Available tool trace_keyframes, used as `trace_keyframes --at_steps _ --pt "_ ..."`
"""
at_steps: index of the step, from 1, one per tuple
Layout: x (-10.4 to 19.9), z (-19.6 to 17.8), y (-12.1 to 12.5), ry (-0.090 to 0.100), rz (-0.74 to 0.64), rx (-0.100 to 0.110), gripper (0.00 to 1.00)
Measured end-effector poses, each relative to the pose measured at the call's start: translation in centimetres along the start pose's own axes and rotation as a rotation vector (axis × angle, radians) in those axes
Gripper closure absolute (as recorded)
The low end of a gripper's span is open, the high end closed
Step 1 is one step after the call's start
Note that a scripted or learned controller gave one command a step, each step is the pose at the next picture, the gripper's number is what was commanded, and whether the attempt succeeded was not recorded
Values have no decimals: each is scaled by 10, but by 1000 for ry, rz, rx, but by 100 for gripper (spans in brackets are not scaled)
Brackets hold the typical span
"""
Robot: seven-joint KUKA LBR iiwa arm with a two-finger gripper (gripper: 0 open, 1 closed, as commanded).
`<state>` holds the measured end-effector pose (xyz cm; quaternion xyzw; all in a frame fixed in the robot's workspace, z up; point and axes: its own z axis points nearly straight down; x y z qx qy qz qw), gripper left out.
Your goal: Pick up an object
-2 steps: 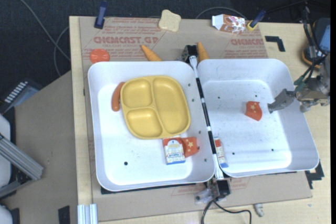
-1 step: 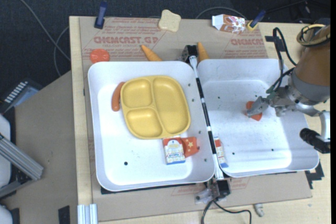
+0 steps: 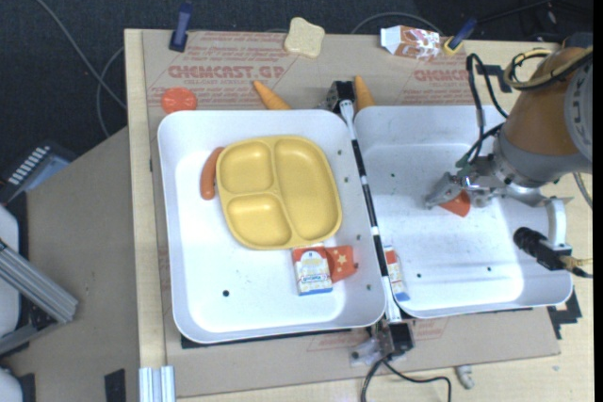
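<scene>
Over the right bin [image 3: 490,292], the gripper [image 3: 454,196] sits low at a small red object [image 3: 459,206] on the floor, evidently positioned for a pick, though finger state cannot be determined.

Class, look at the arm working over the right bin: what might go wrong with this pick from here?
1. The gripper sits right at a small red object, which is mostly hidden; a poor hold could let it slip.
2. The red object lies on the flat floor of the right bin, so the gripper may scrape it.
</scene>
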<state>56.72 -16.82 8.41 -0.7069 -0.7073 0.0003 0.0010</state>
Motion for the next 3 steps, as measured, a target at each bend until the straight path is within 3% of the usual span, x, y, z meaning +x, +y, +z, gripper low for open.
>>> trace_keyframes --at_steps 1,2,3 --pt "0 -11 1 -1 1 -3 100" --pt "27 -41 5 -1 -1 -4 100" --pt "93 -101 43 0 -1 -4 100"
